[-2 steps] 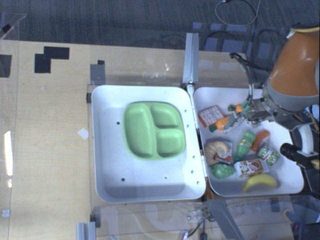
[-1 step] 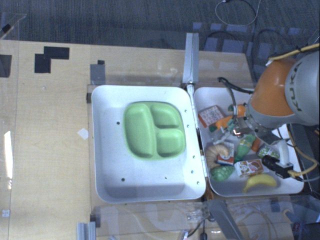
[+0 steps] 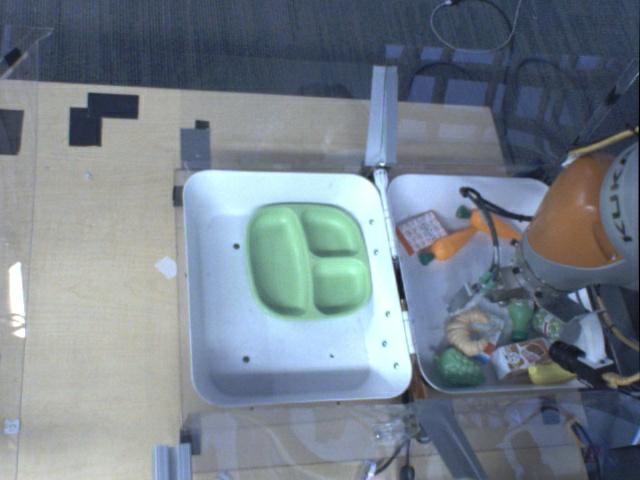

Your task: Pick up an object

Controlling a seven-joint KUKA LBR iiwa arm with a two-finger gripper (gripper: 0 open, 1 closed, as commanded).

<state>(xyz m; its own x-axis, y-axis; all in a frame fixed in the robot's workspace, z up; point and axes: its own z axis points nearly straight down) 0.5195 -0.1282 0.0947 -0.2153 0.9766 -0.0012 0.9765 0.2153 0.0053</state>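
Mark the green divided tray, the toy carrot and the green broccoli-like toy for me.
green divided tray [image 3: 308, 260]: camera view, on its middle ridge.
toy carrot [image 3: 458, 244]: camera view, on the orange body.
green broccoli-like toy [image 3: 459, 367]: camera view, on its bumpy top.

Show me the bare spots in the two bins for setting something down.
Left bin: bare floor rings the green divided tray, widest along the near wall. Right bin: bare strip at the far wall; crowded from the carrot down to the broccoli.
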